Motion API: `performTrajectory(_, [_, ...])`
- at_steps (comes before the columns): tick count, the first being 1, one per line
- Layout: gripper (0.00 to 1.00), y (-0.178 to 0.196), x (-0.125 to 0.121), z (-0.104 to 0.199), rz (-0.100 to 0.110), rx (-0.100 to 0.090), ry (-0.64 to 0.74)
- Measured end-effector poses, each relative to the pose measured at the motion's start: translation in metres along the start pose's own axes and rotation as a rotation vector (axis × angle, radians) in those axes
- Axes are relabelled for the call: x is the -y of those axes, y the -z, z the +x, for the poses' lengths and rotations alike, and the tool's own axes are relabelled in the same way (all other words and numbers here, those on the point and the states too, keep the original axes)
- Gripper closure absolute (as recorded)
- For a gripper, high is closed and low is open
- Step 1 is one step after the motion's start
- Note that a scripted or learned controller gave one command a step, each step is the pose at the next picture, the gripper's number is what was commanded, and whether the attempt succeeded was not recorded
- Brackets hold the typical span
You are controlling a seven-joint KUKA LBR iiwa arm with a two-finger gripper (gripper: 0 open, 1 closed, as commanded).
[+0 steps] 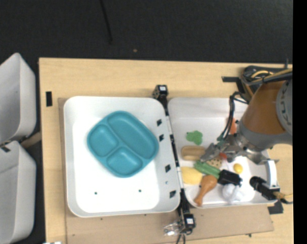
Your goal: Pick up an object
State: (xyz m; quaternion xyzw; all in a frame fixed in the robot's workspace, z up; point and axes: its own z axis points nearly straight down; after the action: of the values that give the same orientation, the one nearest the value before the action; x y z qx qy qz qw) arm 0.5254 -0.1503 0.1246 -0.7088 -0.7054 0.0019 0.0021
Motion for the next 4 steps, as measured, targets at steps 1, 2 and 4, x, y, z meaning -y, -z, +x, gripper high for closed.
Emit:
performTrajectory(1, [0.0, -0.026, 0.0, -0.001, -0.002, 0.001, 0.002])
performTrajectory(2, [1.0, -0.016, -0.001, -0.002, -0.004, 0.0, -0.003])
performTrajectory(4, [1.0, 0.092, -0.007, -0.009, -0.012, 0.003, 0.007])
